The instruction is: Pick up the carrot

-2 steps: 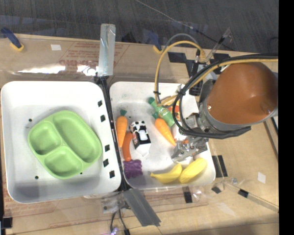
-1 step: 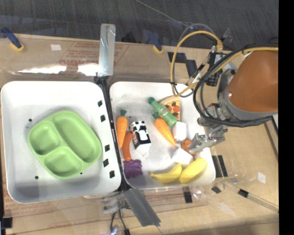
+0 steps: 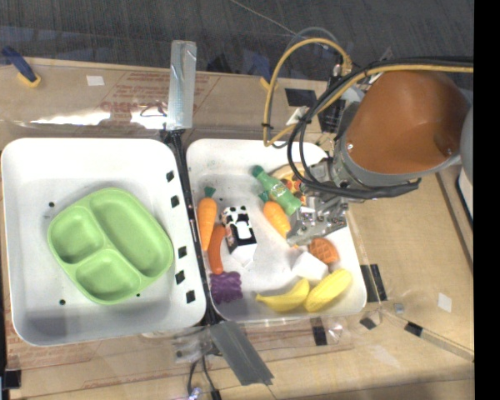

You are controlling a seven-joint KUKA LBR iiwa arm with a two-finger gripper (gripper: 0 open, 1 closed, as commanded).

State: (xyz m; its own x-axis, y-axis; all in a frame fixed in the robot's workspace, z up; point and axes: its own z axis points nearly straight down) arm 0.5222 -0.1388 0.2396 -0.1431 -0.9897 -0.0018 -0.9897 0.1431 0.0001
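left bin (image 3: 17, 223) holds a green divided plate (image 3: 110, 244), flat, three compartments, nothing on it. looks like the drop target, so it sits clear of the clutter.

right bin (image 3: 233, 152) has all the toy food. carrot (image 3: 207, 220) lies lengthwise against the left wall, green top toward the far side; a darker orange-red piece (image 3: 217, 250) touches its near end. purple grapes (image 3: 226, 287) just near of that. black-and-white cow toy (image 3: 238, 226) just right of the carrot. second orange carrot-like piece (image 3: 276, 218) near the middle, green bottle (image 3: 276, 187) beside it on the far side. banana (image 3: 287, 296) and lemon (image 3: 329, 290) along the near wall.

gripper (image 3: 317, 222) hangs over the right half of the bin, above an orange-red item (image 3: 324, 250), beside the middle orange piece, well apart from the wall carrot. can't tell if the fingers are apart or together; wrist blocks the view. nothing seen held.

judgement: the wall crowds the left carrot, so the middle piece is the easier grab.
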